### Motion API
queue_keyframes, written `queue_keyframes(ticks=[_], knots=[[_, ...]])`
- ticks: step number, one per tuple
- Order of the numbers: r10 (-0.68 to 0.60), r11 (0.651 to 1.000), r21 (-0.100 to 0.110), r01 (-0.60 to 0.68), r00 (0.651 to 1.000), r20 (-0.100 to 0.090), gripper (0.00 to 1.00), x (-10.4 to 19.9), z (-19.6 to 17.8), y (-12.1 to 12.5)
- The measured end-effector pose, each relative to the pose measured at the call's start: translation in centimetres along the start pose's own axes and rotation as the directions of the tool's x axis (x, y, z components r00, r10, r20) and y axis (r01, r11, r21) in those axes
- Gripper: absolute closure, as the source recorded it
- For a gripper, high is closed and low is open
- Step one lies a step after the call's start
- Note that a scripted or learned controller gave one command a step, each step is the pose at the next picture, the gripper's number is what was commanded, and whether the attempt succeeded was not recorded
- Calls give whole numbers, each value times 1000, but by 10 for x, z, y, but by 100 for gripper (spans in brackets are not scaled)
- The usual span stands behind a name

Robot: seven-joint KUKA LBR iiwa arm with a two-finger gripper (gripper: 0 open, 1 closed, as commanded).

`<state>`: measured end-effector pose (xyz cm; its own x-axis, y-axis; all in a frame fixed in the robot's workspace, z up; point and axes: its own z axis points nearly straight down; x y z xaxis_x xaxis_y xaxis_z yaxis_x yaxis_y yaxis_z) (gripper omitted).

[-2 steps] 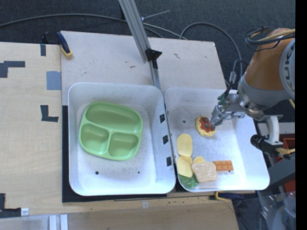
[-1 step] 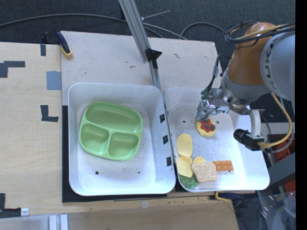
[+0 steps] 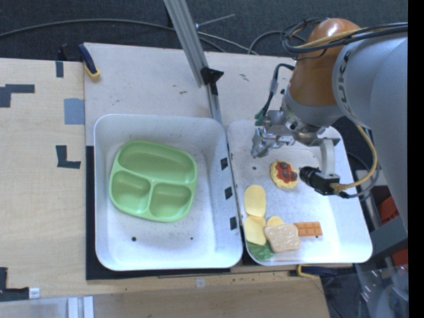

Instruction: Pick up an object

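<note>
The claw point(image 3: 262, 143) hangs over the far end of the right bin point(image 3: 351, 244), low over bare white floor, and nothing sits between its fingers; how far apart they stand cannot be told from this slanted view, since the metal parts blur together. The candidates lie nearer the camera in the same bin: a small pizza-like piece point(image 3: 284, 175) just beside the claw, a pale yellow oval point(image 3: 255, 201) near the bin's left wall, and a crowded cluster at the near end where a second yellow piece point(image 3: 254, 230), a bread slice point(image 3: 283, 238), an orange wafer point(image 3: 308, 229) and a green scrap point(image 3: 261, 250) touch or overlap. The pizza piece looks the soundest choice, lying apart from the others and closest. To do it well, the claw should centre over it, straddle it squarely, and descend until the tips reach the floor before closing. The left bin point(image 3: 106, 177) holds a green divided plate point(image 3: 154, 180).
</note>
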<state>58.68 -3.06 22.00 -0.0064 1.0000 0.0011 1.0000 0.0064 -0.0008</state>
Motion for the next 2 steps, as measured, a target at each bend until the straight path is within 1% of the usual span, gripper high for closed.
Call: queue_keyframes(ticks=[1, 2], knots=[[0, 1000, -1, 0, 1000, 0, 100, 41, -2, 29], [1, 1000, 0, -1, 1000, 0, 100, 87, -3, 39]])
